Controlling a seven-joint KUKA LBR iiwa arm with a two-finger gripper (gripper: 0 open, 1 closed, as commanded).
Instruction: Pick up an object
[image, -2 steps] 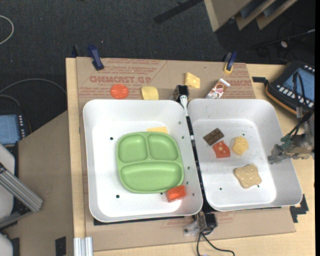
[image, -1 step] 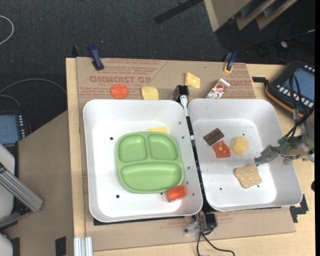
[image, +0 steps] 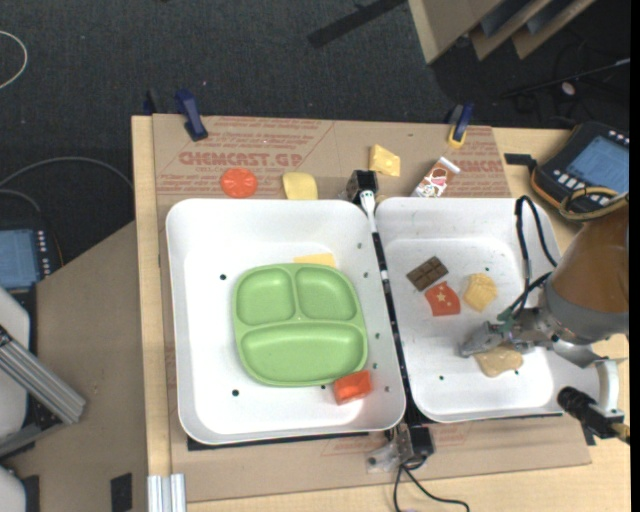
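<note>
Two white bins are seen side by side across the middle of the frame. In the left bin (image: 195, 300) a green divided plate (image: 298, 325) lies at the centre, with an orange block (image: 351, 387) just beside its lower right edge and a pale yellow piece (image: 315, 260) showing at its upper edge. On the cardboard above the bins, an orange round piece (image: 238, 182), a yellow piece (image: 299, 186), a yellow wedge (image: 384, 159) and a small red-and-white packet (image: 436, 179) are scattered.

In the right bin (image: 440, 395) a brown block (image: 427, 271), a red piece (image: 443, 300) and a yellow chunk (image: 481, 291) are grouped near the centre. The gripper (image: 487, 340) is placed low at the right of that bin, directly over a tan piece (image: 499, 361), which is judged the likely target. Whether the pincer stands apart or together cannot be told.

Several failures can be foreseen. The tan piece lies flat and low, so it could be nudged aside or pressed into the bin floor instead of being caught. The yellow chunk lies near, and it could be knocked during a closing move. A lift without a firm hold would leave the piece behind.
</note>
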